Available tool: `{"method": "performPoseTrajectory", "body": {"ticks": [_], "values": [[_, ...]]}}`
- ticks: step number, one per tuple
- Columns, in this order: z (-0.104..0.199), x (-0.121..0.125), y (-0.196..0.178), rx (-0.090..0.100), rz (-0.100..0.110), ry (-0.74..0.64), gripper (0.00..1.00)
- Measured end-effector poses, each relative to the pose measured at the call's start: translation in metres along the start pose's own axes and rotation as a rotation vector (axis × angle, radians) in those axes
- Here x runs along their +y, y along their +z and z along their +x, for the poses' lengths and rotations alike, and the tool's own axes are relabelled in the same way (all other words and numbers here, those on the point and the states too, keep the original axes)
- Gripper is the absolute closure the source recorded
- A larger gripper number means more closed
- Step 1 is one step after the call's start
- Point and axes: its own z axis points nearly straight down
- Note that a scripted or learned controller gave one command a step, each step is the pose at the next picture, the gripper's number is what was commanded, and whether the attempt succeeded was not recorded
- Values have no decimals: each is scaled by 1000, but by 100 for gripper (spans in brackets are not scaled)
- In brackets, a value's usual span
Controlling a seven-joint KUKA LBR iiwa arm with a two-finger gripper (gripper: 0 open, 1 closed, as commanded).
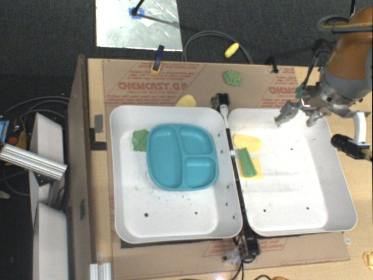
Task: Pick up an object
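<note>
Approach was judged to be the step in hand. The two-finger metal gripper [298,115] was seen above the far right corner of the shallow white right-hand bin [326,212], its fingers spread wide with nothing between them. The candidate objects, a flat yellow piece [247,142] and a green rectangular block [247,163] lying across it, were found at that bin's left wall, well apart from the gripper. A move leftward and nearer, then a descent, would be called for next.

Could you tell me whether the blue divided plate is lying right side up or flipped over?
Right side up: the blue plate in the left bin shows its three hollow compartments facing upward.
</note>
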Motion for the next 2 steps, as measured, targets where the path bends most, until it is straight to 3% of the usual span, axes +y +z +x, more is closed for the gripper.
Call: {"method": "performPoseTrajectory", "body": {"ticks": [1, 2], "values": [[41, -38, 144, 4, 7, 1, 0], [28, -49, 140, 1, -8, 3, 0]]}}
